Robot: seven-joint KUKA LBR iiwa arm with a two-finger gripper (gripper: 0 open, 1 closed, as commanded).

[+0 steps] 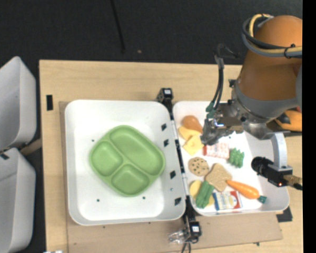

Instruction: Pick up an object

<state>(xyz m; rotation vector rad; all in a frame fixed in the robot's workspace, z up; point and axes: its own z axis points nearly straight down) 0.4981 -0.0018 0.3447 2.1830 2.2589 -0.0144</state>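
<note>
Two white bins sit on the table [52, 78]: the left bin [76, 194] holds a green divided plate [127, 160], while the right bin [276, 207] is crowded with toy food. The gripper [209, 136] hangs low over the yellow cheese wedges [189, 139] beside an orange piece [191, 122]; whether it is apart or together, I cannot tell. Tight packing risks a glancing miss or a nudged neighbour.

No text, label, brand or number could be read. Two small packets carried red printing too blurred to make out: a white packet [217, 151] at about the centre of the right bin [194, 107], and a red, white and blue packet [227, 200] at roughly six o'clock in that bin, just below the carrot [243, 188].
</note>
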